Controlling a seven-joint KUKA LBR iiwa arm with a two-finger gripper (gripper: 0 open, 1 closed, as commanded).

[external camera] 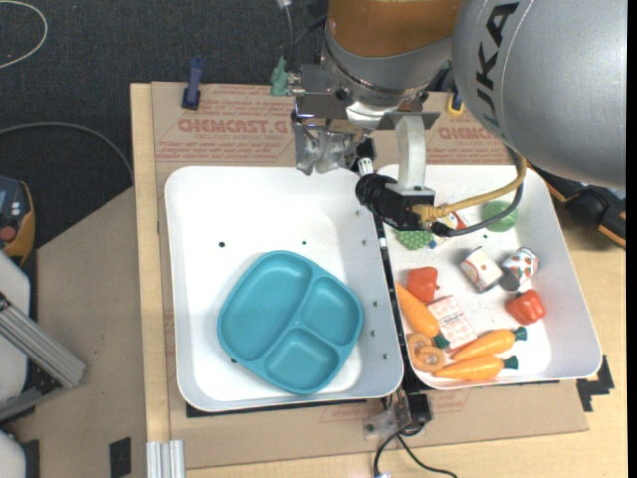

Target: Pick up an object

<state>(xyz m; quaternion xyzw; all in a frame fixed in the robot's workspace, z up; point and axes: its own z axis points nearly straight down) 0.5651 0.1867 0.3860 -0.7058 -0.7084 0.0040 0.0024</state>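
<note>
Bright, even overhead light; left bin (249,207) glares slightly, shadows soft.

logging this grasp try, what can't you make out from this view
- green thing, camera view: mostly under the arm, so its kind is unclear
- right bin, camera view: far corner hidden by the arm
- box and card, camera view: print too small to read
</note>
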